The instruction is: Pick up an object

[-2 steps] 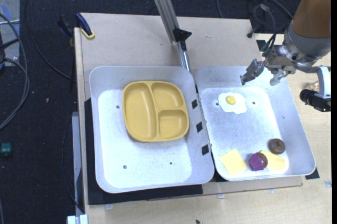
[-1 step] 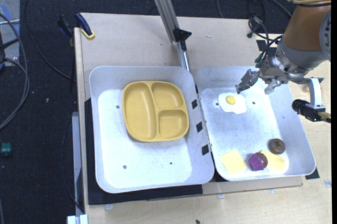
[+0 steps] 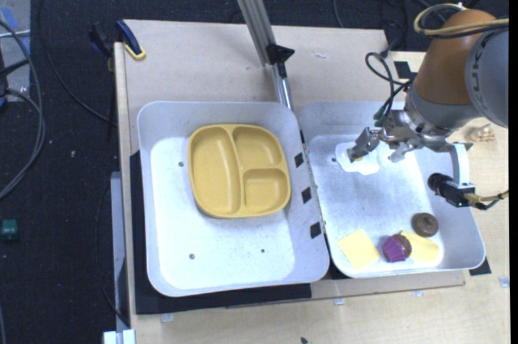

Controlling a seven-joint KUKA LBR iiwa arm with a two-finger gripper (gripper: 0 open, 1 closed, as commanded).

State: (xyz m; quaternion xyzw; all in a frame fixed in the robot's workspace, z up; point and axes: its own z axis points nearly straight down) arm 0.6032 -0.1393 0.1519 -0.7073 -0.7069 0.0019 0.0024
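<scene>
1. The arm's jaws (image 3: 379, 145) hang low over the far part of the right bin (image 3: 453, 205), just above a small white object (image 3: 362, 163) lying on the bin floor; the two fingers look spread apart, with nothing between them.
2. Taking that white object as the landmark: a brown round piece (image 3: 424, 224) lies well nearer the camera and to the right; a purple lump (image 3: 396, 248) sits nearer again, touching a pale yellow piece (image 3: 426, 252); a flat yellow square (image 3: 358, 248) rests just left of the purple lump.
3. To grasp well, I judge the fingers should straddle the white object squarely and descend to the floor before closing; it is low and pale against the white bin, so a shallow pinch may slip off.
4. Far left of the landmark, in the left bin (image 3: 162, 253), sits a smooth, matt yellow tray (image 3: 239, 171) with three compartments and rounded corners.
5. Both bins rest on a pale wooden worktop (image 3: 194, 59).
</scene>
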